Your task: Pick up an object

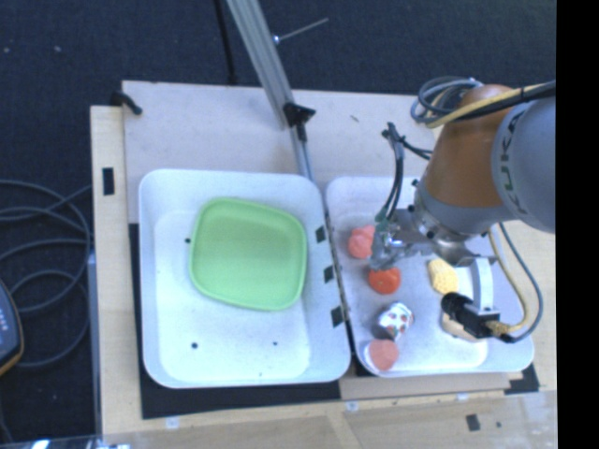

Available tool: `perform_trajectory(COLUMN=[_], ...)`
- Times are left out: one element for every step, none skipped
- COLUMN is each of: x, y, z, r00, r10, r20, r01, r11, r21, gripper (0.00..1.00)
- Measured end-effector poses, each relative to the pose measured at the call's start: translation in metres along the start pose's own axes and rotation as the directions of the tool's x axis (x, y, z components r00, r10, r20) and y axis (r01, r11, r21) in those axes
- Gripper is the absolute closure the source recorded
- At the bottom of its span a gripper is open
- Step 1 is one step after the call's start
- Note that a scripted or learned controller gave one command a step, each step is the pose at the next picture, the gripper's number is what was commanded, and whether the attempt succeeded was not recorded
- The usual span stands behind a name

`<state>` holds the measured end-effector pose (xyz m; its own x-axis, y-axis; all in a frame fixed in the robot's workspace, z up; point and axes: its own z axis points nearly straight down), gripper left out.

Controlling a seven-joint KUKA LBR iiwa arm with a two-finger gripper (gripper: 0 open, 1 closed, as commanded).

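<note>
Small red-orange round object [384, 280] lies in the right bin [342, 199].

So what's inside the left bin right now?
A green plate lies flat in the left bin, right of its centre. Bare white floor shows around it. Whatever sits beneath the plate is covered and can't be seen.
</note>
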<state>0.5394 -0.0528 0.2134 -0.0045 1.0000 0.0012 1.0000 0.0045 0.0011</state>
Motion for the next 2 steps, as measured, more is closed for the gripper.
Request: perform_trajectory(x=[0.054,0.106], y=[-0.014,-0.020], z=[0.002,0.001], r00=[1.000,1.000], r10=[0.000,0.001], r20=[0.001,0.000], r01=[0.000,-0.001], r11=[1.000,1.000], r21=[0.000,0.001], gripper=[1.00,1.00])
